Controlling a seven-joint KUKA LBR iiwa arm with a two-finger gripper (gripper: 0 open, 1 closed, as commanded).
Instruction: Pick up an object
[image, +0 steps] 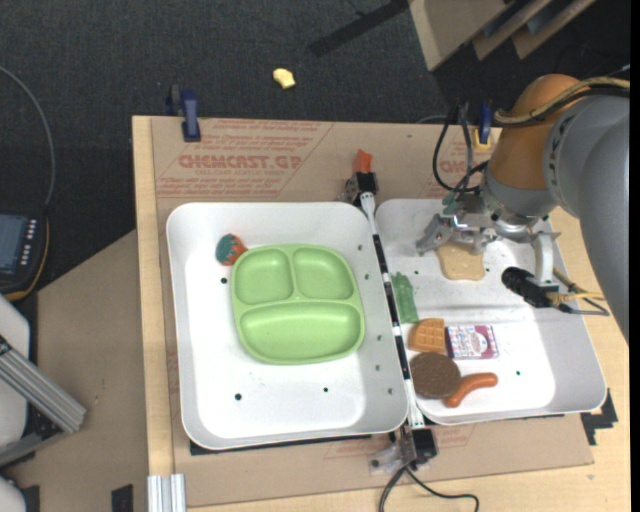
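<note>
A: Gripper (462, 232) first — where is it?

B: Low over the far end of the right bin (575, 385), just above a tan bread slice (460, 264). Whether it is spread or pinching, I cannot tell.

A: How would the slice handle?

B: Probably light, flat toy food, a bit slippery; take it across its edges.

A: What surrounds it?

B: Nearer: green strip (403, 297), waffle (428, 335), pink card (471, 342), brown disc (436, 374), sausage (470, 387). Left bin (200, 400) holds a green tray (297, 303).
</note>
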